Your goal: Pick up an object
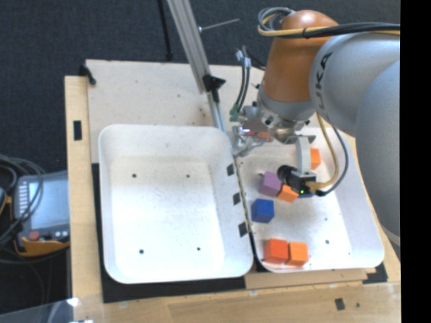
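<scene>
Looking down, the gripper (pixel 254 134) hangs over the right bin (pixel 350 237), jaw state I cannot tell, while the blue cube (pixel 262 210) near the divider looks light, stiff, best pinched across flat sides.

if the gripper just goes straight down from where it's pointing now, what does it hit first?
Likely the bare floor of the right bin near its upper-left corner, by the divider. The gripper looks clear of the purple block, though depth is hard to judge.
</scene>
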Controlling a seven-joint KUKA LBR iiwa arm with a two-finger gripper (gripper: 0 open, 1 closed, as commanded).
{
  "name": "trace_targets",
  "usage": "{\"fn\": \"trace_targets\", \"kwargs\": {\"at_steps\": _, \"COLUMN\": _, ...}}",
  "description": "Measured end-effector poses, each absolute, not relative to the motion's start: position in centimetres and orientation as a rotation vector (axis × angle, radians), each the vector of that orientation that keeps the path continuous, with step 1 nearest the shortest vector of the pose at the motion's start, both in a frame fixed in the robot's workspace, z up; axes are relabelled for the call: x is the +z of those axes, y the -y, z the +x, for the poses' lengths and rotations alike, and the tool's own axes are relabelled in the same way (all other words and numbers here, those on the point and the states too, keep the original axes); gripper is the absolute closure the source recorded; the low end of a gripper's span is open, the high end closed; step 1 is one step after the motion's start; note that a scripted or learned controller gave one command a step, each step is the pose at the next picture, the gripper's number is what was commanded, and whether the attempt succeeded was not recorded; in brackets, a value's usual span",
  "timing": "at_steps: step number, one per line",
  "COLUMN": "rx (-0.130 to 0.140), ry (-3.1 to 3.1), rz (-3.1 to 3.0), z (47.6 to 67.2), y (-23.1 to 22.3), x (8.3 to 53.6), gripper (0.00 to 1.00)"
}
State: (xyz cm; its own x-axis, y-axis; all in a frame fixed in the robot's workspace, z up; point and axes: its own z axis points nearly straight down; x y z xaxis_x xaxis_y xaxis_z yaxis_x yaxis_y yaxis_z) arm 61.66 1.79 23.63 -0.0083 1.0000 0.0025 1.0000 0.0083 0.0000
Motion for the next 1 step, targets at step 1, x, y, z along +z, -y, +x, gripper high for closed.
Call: {"fn": "trace_targets", "kwargs": {"at_steps": 1, "rx": -0.001, "ry": 2.229, "rz": -2.21, "z": 59.41, "y": -7.08, "x": 24.21, "gripper": 1.0}}
